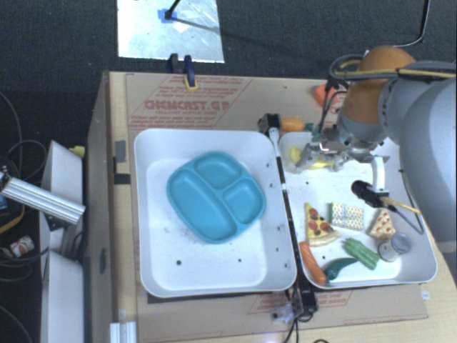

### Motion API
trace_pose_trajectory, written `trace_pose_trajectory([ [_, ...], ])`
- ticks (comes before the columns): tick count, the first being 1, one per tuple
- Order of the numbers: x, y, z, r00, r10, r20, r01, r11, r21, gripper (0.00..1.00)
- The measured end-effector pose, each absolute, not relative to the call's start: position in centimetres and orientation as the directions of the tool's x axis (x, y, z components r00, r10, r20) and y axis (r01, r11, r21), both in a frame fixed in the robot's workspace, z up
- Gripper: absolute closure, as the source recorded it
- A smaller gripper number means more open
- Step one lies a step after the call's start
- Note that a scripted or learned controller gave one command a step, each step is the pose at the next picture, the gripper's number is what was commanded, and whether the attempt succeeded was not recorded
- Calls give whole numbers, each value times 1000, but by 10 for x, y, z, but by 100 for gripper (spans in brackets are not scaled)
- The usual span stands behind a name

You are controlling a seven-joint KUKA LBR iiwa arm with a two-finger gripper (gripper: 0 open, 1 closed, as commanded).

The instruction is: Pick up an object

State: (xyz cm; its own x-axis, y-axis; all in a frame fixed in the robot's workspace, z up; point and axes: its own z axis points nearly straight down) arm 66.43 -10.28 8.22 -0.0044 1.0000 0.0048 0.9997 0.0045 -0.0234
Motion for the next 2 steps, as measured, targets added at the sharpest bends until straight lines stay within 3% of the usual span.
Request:
trace_pose_trajectory([
  [1,663,-88,81,-3,1000,-4,1000,3,-27,0],
  [2,664,-98,82,-4,1000,3,1000,4,-23,0],
])
